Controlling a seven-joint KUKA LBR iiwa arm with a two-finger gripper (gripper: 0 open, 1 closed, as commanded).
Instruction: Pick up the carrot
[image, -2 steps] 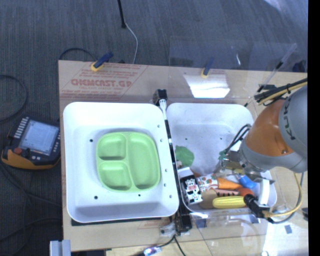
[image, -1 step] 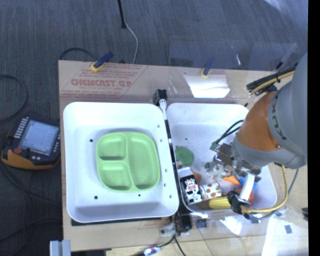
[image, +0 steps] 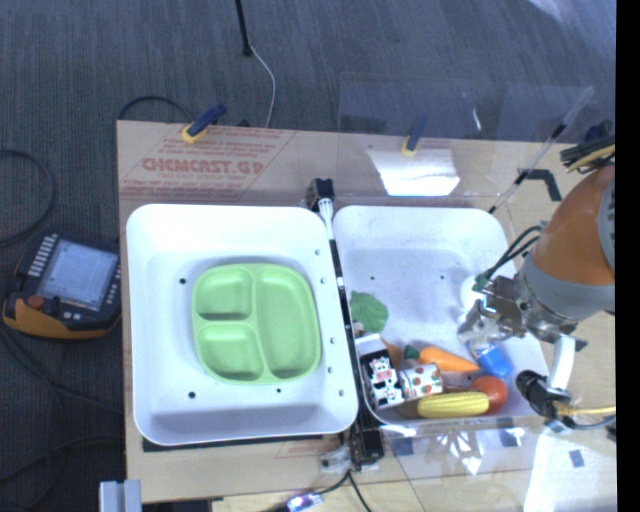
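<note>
The orange carrot (image: 447, 358) lies near the front of the right bin (image: 420, 240), its tip pointing right. My gripper (image: 484, 326) hangs just right of and slightly behind the carrot, over a blue object (image: 494, 358). The grey wrist and orange band rise to the right. The view does not show how the fingers stand.
A yellow corn cob (image: 453, 404), a red tomato (image: 490, 388), a small cow-print box (image: 382, 378), a spotted box (image: 421, 380) and a green leafy piece (image: 367, 312) crowd the right bin's front. The left bin (image: 160, 240) holds a green divided plate (image: 256, 321).
</note>
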